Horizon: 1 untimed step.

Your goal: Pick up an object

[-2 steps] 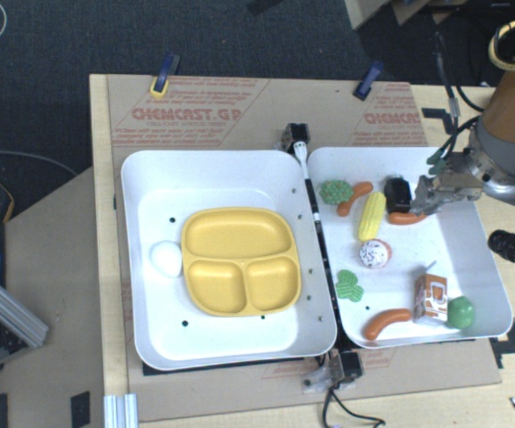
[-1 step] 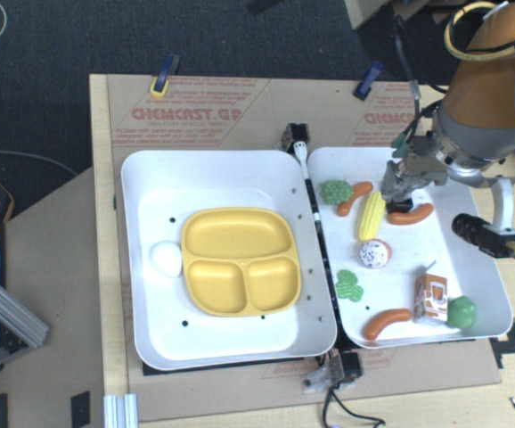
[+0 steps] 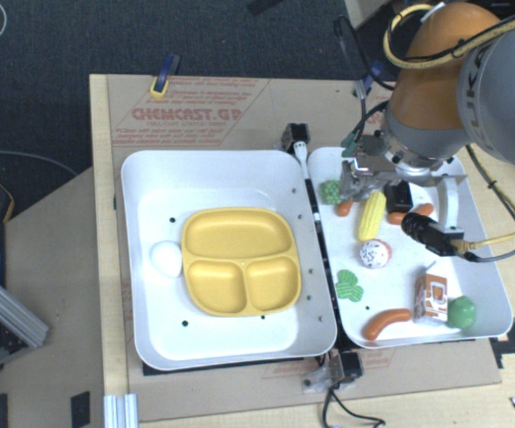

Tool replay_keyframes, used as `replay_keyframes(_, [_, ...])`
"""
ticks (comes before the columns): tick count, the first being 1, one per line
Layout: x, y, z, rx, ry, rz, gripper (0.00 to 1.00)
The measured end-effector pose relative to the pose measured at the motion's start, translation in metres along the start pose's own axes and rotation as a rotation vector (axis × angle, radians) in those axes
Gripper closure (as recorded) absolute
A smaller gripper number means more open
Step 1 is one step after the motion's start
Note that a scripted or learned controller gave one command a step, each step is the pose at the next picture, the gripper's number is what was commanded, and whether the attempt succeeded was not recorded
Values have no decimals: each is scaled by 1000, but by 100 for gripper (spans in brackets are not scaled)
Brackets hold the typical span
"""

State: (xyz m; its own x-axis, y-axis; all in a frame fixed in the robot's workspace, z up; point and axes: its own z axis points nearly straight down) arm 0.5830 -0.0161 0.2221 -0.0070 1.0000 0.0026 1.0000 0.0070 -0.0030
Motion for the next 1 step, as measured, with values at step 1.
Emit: replay_keyframes(1, [-9, 6, 6, -2, -3, 7, 100])
